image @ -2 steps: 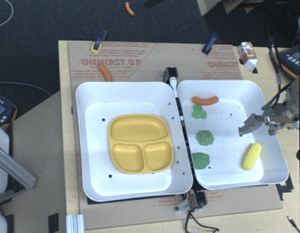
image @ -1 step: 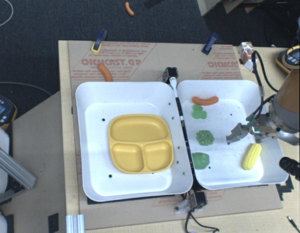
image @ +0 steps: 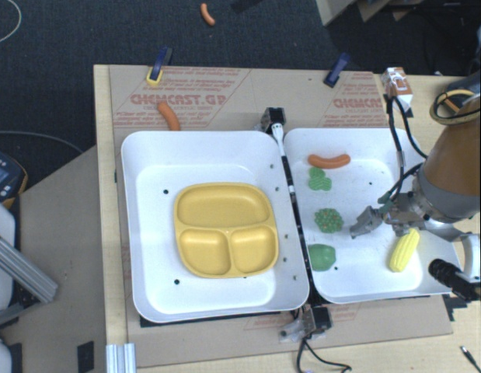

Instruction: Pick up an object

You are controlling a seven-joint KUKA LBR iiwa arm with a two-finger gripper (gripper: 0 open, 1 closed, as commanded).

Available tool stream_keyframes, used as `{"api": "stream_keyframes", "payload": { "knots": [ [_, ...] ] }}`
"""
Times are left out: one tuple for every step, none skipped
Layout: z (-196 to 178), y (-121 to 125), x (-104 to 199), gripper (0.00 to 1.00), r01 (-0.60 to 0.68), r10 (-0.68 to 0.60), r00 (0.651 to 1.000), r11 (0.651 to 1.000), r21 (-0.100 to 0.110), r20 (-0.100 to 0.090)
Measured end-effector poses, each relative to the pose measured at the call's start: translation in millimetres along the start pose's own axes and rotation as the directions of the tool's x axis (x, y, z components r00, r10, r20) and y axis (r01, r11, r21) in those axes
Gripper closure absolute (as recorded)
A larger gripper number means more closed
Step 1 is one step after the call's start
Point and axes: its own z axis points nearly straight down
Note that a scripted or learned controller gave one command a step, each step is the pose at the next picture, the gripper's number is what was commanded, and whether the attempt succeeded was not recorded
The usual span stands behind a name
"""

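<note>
Nothing picked yet, judging by the layout: all items lie on the floor of the right shallow white plastic bin (image: pixel 357 286). The grey two-finger gripper (image: pixel 367 222) sits low in that bin, fingers look slightly spread with nothing between them, tips just beside the bumpy dark-green broccoli-like toy (image: pixel 328 220). Likely target is that one; closing and lifting are left.

Other candidates: smooth orange sausage-shaped toy (image: pixel 329 160) near the far wall, knobbly light-green toy vegetable (image: pixel 318 180) below it, glossy rounded green toy (image: pixel 322 256) near the front, ridged yellow corn cob toy (image: pixel 404 250) by the arm.

Left bin (image: pixel 147 231) holds a matte yellow three-compartment plastic tray (image: pixel 224 229). Loose orange sausage (image: pixel 169 116) on the cardboard-covered desk (image: pixel 224 92).
</note>
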Motion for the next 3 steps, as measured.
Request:
{"api": "stream_keyframes", "payload": {
  "knots": [
    [63, 0, 4, 0.00, 0.000, 0.000, 1.000, 1.000, 0.000, 0.000],
    [76, 0, 5, 0.00, 0.000, 0.000, 1.000, 1.000, -0.002, 0.000],
    [64, 1, 5, 1.00, -0.002, 0.002, 1.000, 1.000, -0.006, 0.002]
  ]
}}
